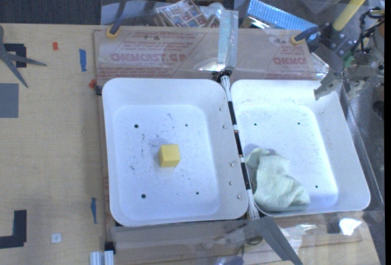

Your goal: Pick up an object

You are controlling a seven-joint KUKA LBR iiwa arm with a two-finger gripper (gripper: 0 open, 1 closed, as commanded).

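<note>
A small yellow block (170,156) is seen lying alone near the middle of the left bin (122,102), with nothing set against it. A crumpled pale cloth (276,182) is bunched in the near left corner of the right bin (342,135), close to the divider between the two. The gripper (325,88) is held at the right bin's far right corner, well apart from both items; whether its jaws are spread cannot be told.

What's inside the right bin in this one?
A crumpled pale cloth lies in the right bin, against its left wall near the front corner. Anything under the cloth is covered and cannot be seen.
</note>
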